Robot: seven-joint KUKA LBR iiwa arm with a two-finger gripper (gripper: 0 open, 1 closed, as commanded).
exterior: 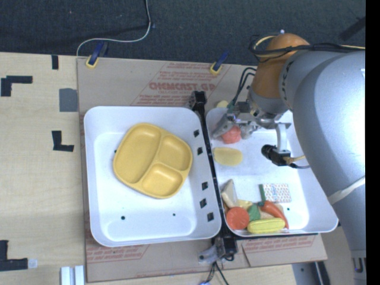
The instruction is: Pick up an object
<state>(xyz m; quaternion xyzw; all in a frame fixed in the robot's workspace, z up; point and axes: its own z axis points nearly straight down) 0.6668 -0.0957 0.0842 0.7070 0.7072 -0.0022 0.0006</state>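
Camera view looks down on two white bins on the worktop [47, 177], and you can start at the near end of the right bin [314, 218]. A pile of toy food sits there: a red tomato [237, 218], a yellow corn cob [265, 225], an orange carrot [274, 209] and a small spotted packet [276, 192]. They touch each other, so pulling one out alone may be hard. A pale yellow piece [228, 156] lies by itself, a bit farther back near the wall between the bins. Farther still is a small red piece [231, 135], and the jaws [236, 125] are right at it. It looks light, hard and smooth, so it may slip; you should take it across its middle. You cannot tell how wide the jaws are, or if they hold the red piece, because the wrist hides them. In the left bin [98, 159] a yellow tray [153, 159] with three parts lies flat.
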